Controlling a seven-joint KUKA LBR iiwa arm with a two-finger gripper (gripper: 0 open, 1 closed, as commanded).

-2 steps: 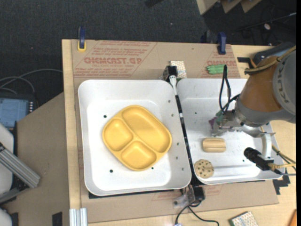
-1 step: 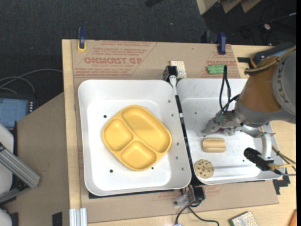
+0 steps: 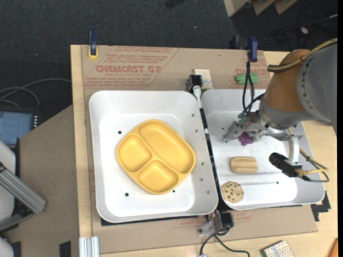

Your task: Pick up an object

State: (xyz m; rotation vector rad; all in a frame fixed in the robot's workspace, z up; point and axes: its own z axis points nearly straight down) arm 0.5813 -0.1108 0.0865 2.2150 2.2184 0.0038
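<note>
While the arm (image 3: pixel 292 90) reaches in over the R bin's (image 3: pixel 217 106) far-right corner, the gripper (image 3: pixel 245 131) sits low over the bin's middle, a bit twd the far edge. Can't tell whether it's wide or narrow, since the wrist covers it from above. A small purple obj (image 3: pixel 245 140) shows at the gripper's near side, touching it or just under it. Can't tell if it's gripped. Twd the near edge a tan bun (image 3: pixel 244 165) lies flat, long side parallel w/ that edge, apart from the purple obj. A round choc-chip cookie (image 3: pixel 232 191) lies by the near-left corner, just beside the bun, not touching it. The L bin (image 3: pixel 107 116) carries a yellow 3-compartment plate (image 3: pixel 155 155) abt centre, turned at a slant to the bin's edges. Both bins sit side by side on a brown board (image 3: pixel 134 63) w/ red print along its far edge. A small green thing (image 3: pixel 246 79) lies on the board just past the R bin's far edge.
</note>
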